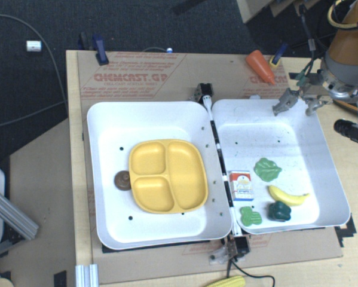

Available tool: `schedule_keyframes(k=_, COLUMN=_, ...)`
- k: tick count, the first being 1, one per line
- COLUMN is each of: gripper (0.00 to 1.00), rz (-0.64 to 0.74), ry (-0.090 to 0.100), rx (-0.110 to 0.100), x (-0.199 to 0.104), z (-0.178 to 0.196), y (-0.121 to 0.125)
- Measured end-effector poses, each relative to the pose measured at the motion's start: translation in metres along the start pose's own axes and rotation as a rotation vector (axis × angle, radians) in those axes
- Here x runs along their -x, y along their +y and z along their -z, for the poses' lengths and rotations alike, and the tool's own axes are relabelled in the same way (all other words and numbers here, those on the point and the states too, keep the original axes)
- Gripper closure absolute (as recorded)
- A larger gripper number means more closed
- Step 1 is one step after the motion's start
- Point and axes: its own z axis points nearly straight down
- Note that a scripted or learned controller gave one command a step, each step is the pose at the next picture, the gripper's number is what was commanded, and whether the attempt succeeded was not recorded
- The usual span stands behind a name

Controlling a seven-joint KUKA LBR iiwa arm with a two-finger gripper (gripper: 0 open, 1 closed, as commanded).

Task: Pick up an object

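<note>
Objects for picking are gathered in the near part of the right bin (pixel 322 154). A yellow banana (pixel 288 195) is laid there, with a light green leafy piece (pixel 267 169) just behind it and a dark green pepper-like item (pixel 280 211) just in front of it. A small white card box (pixel 241 184) with red and blue print is placed near the bin's left wall, and a second green piece (pixel 250 216) is seen in front of that box, close to the near rim. These five things are near one another, but whether any of them touch cannot be told.

The far half of the right bin carries only small dark specks. The end effector (pixel 298 102) is held over the far rim of this bin, well apart from the objects. Its two fingers are spread apart and nothing is seen between them. The grey arm (pixel 346 64) with the orange band comes in from the right.

In the left bin (pixel 101 160) a yellow divided plate (pixel 168 176) with three compartments is placed in the middle, and a small brown round thing (pixel 122 180) is touching its left edge, partly hidden under it. Black clips (pixel 204 92) join the two bins at the seam.

On the desk (pixel 137 76) behind the bins an orange object (pixel 260 67) is lying, and a blue clamp (pixel 99 49) is fixed at the far left corner.
</note>
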Motion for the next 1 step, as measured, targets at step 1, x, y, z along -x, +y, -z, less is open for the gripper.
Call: schedule_keyframes(k=1, gripper=0.0, rz=-0.001, ry=0.001, rx=-0.003, x=-0.0127, z=-0.0723, y=-0.0739)
